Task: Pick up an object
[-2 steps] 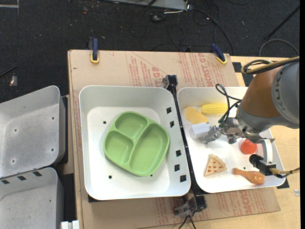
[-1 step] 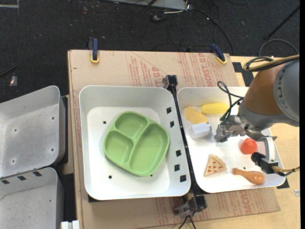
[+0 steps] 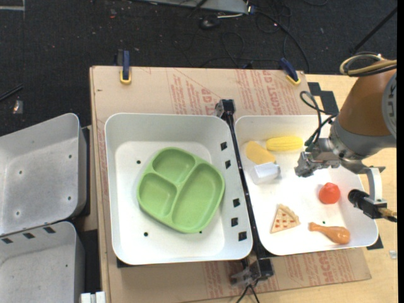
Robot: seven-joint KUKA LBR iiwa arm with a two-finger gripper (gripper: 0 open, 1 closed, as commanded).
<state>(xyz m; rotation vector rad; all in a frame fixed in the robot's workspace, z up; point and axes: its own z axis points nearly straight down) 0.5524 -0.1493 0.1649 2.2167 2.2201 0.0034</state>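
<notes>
Grey arm with orange band [image 3: 369, 103] reaches in from the right, over the right shallow white bin [image 3: 360, 248]. Claw [image 3: 307, 168] hangs low over the bin's upper-middle area, just right of the small white block [image 3: 266, 172] and below the yellow corn cob [image 3: 284, 144]. Can't tell how far the claw is parted, it's too dark and small at this angle. Nothing visibly between its tips.

Right bin contents, 6 items:
- yellow corn cob, lying near the back wall
- yellow wedge-shaped piece [image 3: 255, 151], touching the corn's left end, just above the white block
- small white block, near the bin's left wall
- red round tomato-like ball [image 3: 329, 194], right of centre, below and right of the claw, apart from it
- toy pizza slice, tan with red dots [image 3: 285, 219], front centre
- orange-brown toy drumstick [image 3: 329, 231], front right, near the pizza slice but not touching

Left shallow white bin [image 3: 120, 169] holds 1 light green 3-compartment plastic plate [image 3: 181, 189], lying flat, roughly centred.

Both bins sit side by side on the brown cardboard-topped worktop [image 3: 183, 84], with 2 clamps at its back edge.
</notes>
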